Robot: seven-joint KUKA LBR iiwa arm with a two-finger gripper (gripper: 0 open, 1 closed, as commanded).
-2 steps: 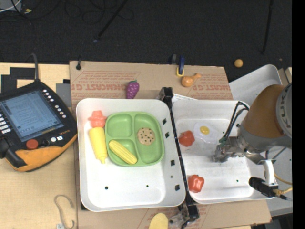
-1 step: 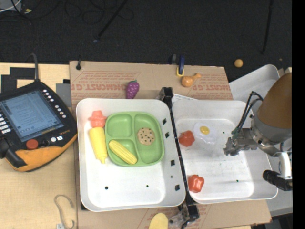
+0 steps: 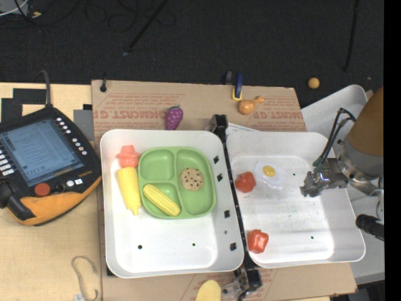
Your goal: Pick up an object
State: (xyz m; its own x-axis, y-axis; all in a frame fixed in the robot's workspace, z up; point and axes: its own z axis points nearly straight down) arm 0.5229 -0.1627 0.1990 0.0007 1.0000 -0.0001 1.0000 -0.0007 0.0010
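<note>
The arm reaches in from the right, and its gripper (image 3: pixel 311 185) hangs low over the right bin (image 3: pixel 326 246), near that bin's right side; nothing shows between the fingers, and whether they are released or clenched I cannot tell, since they read as a dark blur.

The right bin holds three loose things: a fried egg (image 3: pixel 269 172) nearest the gripper, a tomato (image 3: pixel 245 182) just left of the egg, and a red pepper (image 3: pixel 257 241) well apart toward the near edge. The left bin (image 3: pixel 163 249) carries a green plate (image 3: pixel 177 184) with a cookie (image 3: pixel 192 179) and a corn cob (image 3: pixel 161 200) in its compartments; a yellow bottle (image 3: pixel 128 189) lies beside the plate.

My judgement is that the approach is in hand and no grasp is made yet. The egg is closest, but it looks flat and would be hard to get under; the tomato is rounder and seems the safer target; the pepper stands free, with bare floor all round it. To do this well, centre the fingers squarely over one thing, spread them wider than it, come straight down until the tips bracket its sides, then close and lift slowly; keep away from the egg when closing on the tomato, since the two lie close.
</note>
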